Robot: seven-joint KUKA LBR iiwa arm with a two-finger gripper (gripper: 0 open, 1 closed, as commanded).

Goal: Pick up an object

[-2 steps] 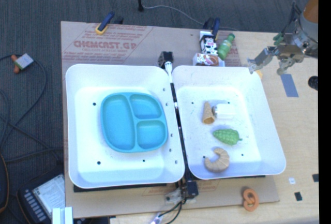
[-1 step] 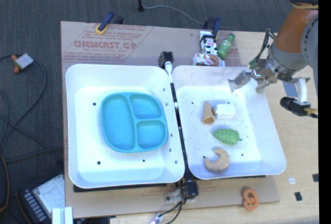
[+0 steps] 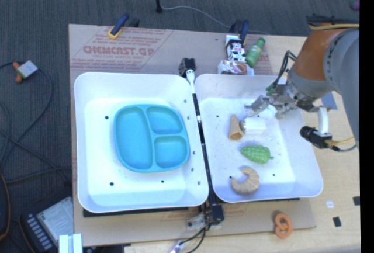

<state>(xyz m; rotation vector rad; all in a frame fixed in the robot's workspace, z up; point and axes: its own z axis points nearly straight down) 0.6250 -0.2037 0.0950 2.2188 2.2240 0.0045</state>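
In the right bin lie a tan cone, a white block, a green leafy piece and a tan croissant. My gripper hangs over the bin's upper middle, just above and right of the white block. Its fingers are spread open with nothing between them. The grey arm with its orange band comes in from the right.
The left bin holds a blue divided plate. Behind the bins stand a green bottle, a small printed packet and clamps. A black cable end hangs over the right bin's right side. An orange ring lies on the board in front.
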